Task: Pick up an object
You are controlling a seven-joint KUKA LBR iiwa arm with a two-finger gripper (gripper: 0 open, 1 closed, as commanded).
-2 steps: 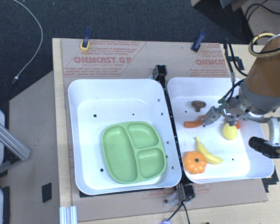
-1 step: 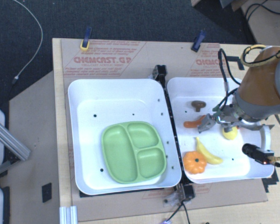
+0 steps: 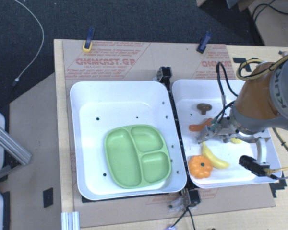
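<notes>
fingers [image 3: 207,132] low in right bin [image 3: 182,92] beside orange carrot [image 3: 197,127]; grip state unclear; yellow banana [image 3: 215,159], orange pumpkin [image 3: 200,166] nearby.

Reaching in from the right, the arm [image 3: 259,97] bending down, with orange band above the wrist; gripper [image 3: 212,131] hanging low, pointing left, in the scene's right half.

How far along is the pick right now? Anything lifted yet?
Done: the arm is over the right bin, with the gripper down near the orange carrot-like piece. In hand: nothing visibly between the fingers. Left: the grasp and lift. The banana, pumpkin and brown mushroom-like piece lie on the bin floor; the green tray sits in the left bin.
</notes>
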